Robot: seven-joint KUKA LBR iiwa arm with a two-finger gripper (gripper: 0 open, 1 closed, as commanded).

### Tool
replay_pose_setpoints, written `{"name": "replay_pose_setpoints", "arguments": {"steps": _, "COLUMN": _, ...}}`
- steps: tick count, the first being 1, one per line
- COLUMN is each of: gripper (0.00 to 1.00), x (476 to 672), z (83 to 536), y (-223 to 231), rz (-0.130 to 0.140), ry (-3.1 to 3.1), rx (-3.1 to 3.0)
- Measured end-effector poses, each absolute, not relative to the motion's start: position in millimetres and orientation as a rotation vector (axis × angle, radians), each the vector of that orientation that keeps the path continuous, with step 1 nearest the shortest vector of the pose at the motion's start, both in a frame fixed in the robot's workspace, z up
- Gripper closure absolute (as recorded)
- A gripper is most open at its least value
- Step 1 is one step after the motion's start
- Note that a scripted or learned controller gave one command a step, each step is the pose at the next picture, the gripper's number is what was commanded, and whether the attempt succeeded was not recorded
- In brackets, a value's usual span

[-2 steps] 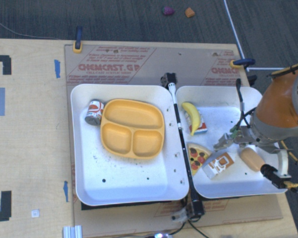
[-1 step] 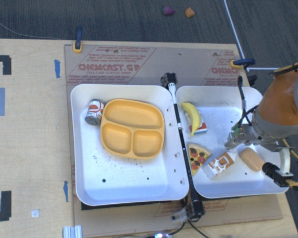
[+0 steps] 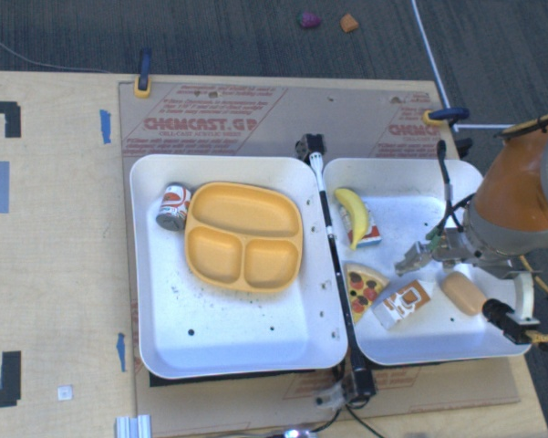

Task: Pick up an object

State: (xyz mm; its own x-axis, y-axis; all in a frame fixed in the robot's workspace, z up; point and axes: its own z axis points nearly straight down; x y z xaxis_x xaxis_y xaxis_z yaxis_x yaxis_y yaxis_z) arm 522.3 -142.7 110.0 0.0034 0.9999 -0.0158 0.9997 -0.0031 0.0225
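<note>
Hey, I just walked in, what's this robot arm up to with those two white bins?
The arm reaches in from the right, with its end effector low over the right bin. That bin holds a banana, a pizza slice, a small carton and a tan roll. Nothing is visibly between its fingers, so no pick is made yet. The left bin holds a yellow divided plate with a can beside it.

Two white bins side by side. Left bin point(image 3: 155, 327): yellow tray point(image 3: 243, 236), can point(image 3: 172, 207) touching it. Right bin point(image 3: 410, 199): banana point(image 3: 351, 213), pizza slice point(image 3: 365, 289), carton point(image 3: 404, 302), bread roll point(image 3: 462, 293). Gripper point(image 3: 418, 257) low near carton.
</note>
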Motion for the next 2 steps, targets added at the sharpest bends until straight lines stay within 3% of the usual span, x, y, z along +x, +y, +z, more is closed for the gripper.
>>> {"name": "replay_pose_setpoints", "arguments": {"steps": 1, "gripper": 0.00, "x": 484.3, "z": 89.2, "y": -110.8, "rz": 0.012, "ry": 2.204, "rx": 2.210}}
{"name": "replay_pose_setpoints", "arguments": {"steps": 2, "gripper": 1.00, "x": 487.4, "z": 101.5, "y": -113.5, "rz": 0.017, "ry": 2.191, "rx": 2.203}}
